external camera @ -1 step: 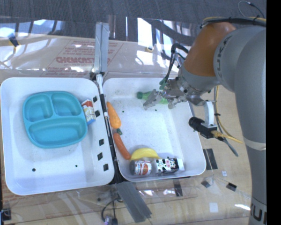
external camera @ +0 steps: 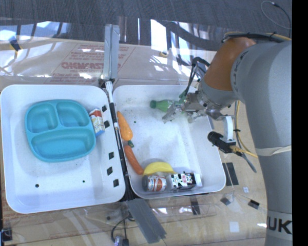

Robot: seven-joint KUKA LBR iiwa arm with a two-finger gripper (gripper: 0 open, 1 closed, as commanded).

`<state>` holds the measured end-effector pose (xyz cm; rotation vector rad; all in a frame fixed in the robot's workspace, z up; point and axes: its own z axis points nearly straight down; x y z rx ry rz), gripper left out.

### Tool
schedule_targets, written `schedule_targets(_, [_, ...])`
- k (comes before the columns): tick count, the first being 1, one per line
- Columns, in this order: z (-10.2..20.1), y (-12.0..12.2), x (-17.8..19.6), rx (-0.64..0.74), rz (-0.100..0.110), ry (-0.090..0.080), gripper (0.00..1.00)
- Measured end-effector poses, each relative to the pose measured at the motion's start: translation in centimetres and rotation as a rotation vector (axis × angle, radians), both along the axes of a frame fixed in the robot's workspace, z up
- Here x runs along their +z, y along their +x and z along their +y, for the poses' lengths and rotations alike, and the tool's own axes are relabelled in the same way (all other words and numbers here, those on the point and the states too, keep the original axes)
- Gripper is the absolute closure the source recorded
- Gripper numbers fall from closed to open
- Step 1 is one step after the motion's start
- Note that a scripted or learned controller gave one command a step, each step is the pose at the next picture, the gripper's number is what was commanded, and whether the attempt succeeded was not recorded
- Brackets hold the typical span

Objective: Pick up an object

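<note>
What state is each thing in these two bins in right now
Blue divided plate: flat, left bin.
Small can: lying beside plate.
Two carrots: lying along right bin's left wall.
Banana: lying.
Soda can: on its side.
Green bottle: lying by gripper.

A thick grey robot arm [external camera: 264, 101] with a smooth rounded casing carries a broad orange band [external camera: 227, 60] above its wrist. White capital letters, cut off at the edge, mark the casing near the base [external camera: 280, 225]. Thin black and yellow cables [external camera: 241, 150] loop along the wrist, and the metal gripper [external camera: 180, 109] ends in slim, pale grey fingers.
</note>
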<state>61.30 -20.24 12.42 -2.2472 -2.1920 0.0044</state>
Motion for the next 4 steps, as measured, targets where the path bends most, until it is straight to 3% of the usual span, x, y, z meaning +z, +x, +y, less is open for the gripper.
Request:
schedule_targets(1, [0.5, 4.2, -3.4, 0.037, 0.006, 0.003, 0.0])
schedule_targets(2, [0.5, 4.1, -2.4, 0.044, 0.013, 0.001, 1.0])
schedule_targets(3, [0.5, 4.1, -2.4, 0.045, 0.013, 0.001, 0.0])
schedule_targets(4, [4.0, -1.5, -3.3, 0.091, 0.0, 0.001, 0.0])
